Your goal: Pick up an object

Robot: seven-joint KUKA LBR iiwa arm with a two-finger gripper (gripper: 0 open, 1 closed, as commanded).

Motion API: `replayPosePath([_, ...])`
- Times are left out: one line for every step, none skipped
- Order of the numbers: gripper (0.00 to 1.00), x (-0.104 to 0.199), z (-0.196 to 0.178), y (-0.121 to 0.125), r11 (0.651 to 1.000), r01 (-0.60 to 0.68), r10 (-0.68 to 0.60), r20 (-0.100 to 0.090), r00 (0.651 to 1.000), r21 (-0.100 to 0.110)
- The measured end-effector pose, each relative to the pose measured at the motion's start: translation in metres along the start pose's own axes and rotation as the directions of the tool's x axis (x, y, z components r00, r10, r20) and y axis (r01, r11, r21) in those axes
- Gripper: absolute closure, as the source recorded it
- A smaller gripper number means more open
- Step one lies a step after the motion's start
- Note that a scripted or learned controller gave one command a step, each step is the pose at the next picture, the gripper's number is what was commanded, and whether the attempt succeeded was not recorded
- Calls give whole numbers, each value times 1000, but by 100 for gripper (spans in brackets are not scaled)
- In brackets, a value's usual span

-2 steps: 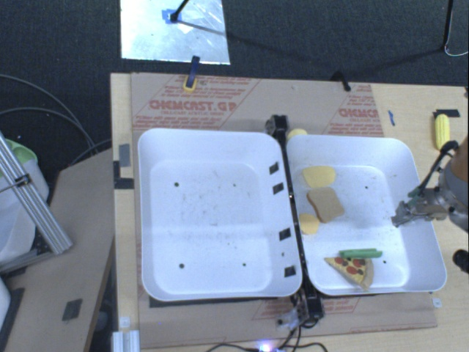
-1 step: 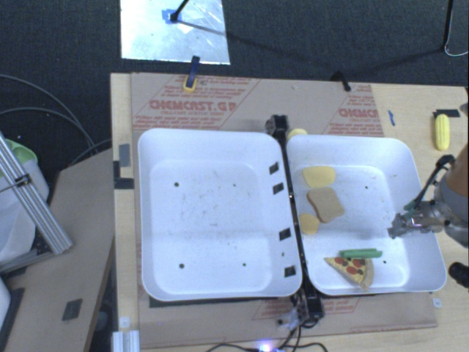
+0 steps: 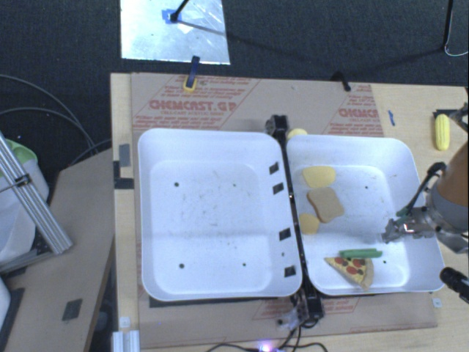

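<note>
The right bin (image 3: pixel 396 152) holds several toy foods: a yellow round piece (image 3: pixel 319 175), a tan bread slice (image 3: pixel 325 204), a small yellow piece (image 3: pixel 309 224), a green bean-like stick (image 3: pixel 360 253) and a pizza slice (image 3: pixel 352 268). My gripper (image 3: pixel 399 229) hangs at the bin's right side, low over its floor, to the right of the bread and above-right of the green stick. I see nothing between its fingers, and their state is unclear from this angle.
The left bin (image 3: pixel 212 211) sits beside the right one, joined by a black clamp strip (image 3: pixel 286 196). A yellow corn toy (image 3: pixel 441 132) lies on the bench at far right. A small yellow item (image 3: pixel 297 133) rests behind the bins.
</note>
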State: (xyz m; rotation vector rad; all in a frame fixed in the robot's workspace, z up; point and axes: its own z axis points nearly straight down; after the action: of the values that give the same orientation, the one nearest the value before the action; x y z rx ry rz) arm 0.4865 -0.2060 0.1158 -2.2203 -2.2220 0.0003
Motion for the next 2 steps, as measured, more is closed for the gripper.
replayPosePath([100,0,17,0,1000,0,0,0,1000,0])
replayPosePath([100,0,27,0,1000,0,0,0,1000,0])
